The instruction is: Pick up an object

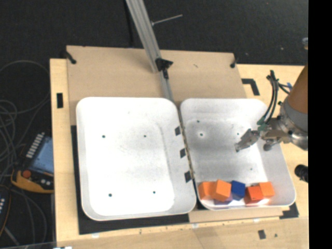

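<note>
Blocks (236, 190), orange and blue, are lined up along the near wall of the right bin (218, 113), none yet lifted. The gripper (252, 140) is poised above bare floor, well apart from them; its state cannot be told. Everything is left

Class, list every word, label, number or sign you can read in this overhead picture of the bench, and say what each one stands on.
No text can be read.
The handheld pendant left of the bench has a lit screen and rows of keys, all too small and blurred to read.
The two white bins, the blocks and the gripper show no lettering.
</note>
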